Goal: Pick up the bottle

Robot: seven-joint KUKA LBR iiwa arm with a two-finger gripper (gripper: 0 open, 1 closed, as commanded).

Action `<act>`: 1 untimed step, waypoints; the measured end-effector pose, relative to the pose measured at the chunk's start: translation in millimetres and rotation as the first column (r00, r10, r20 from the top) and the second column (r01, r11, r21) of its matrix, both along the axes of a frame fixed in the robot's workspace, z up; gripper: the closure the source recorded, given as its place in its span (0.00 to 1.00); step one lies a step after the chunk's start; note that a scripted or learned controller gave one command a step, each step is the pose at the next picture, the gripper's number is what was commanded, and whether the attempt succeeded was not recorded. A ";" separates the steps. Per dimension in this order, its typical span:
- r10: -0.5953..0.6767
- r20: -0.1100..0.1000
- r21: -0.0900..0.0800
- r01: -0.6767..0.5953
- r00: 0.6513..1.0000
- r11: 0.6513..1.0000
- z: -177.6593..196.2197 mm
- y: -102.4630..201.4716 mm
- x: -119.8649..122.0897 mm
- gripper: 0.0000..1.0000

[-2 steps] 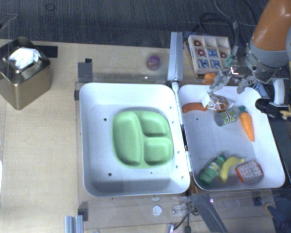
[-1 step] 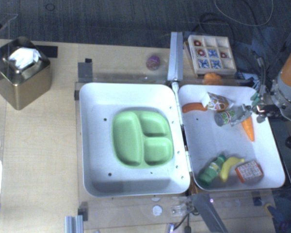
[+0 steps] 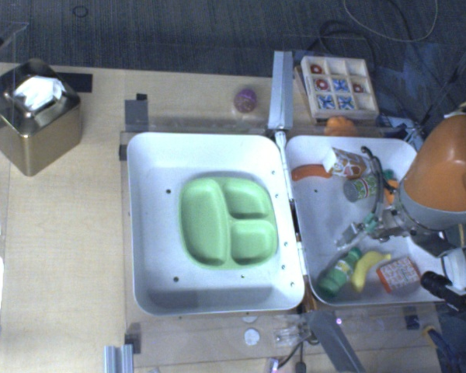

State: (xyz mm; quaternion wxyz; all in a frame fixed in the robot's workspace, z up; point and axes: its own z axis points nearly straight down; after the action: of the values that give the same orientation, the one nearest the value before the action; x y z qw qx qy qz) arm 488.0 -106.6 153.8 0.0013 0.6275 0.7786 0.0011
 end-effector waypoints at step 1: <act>0.000 0.000 0.000 0.000 1.000 1.000 0.1 0.0 0.1 0.00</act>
State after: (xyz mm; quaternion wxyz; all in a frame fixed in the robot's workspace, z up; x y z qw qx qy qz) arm 488.1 -106.7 154.0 0.0015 0.6276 0.7786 0.0012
